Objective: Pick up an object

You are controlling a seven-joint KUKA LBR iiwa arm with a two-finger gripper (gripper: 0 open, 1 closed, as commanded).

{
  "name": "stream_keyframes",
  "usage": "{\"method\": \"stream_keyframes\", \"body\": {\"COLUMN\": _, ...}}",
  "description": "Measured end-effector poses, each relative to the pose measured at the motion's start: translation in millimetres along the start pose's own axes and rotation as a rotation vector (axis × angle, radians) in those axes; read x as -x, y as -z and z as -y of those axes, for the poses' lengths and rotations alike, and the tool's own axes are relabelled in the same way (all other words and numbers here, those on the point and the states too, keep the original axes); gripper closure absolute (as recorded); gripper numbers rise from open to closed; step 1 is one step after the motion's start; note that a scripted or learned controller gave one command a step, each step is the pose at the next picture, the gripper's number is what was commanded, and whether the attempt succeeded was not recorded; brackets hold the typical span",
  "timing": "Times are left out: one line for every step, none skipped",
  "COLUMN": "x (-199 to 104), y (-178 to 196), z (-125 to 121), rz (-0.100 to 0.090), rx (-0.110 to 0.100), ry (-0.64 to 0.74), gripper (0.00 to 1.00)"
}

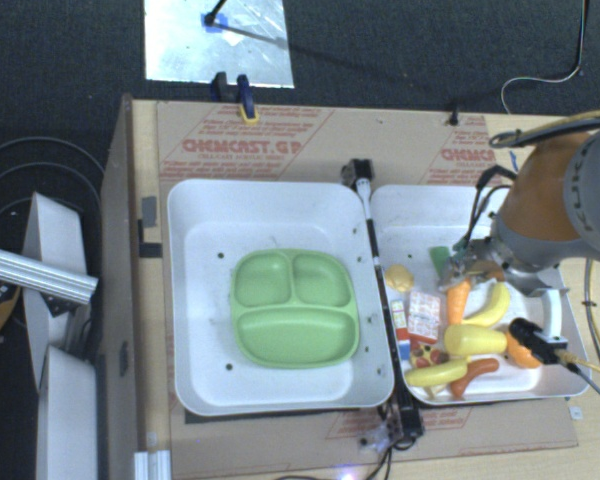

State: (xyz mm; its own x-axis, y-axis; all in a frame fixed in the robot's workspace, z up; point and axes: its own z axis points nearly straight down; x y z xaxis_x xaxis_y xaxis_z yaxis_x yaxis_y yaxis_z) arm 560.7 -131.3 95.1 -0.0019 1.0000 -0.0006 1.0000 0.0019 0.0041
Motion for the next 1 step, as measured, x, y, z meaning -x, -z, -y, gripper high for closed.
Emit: {"method": "stream_keyframes", "body": {"x": -97.9, "y": 94.3, "z": -8.0, "rz": -0.002, "rx": 0.004, "ry": 0.010, "gripper": 1.00}}
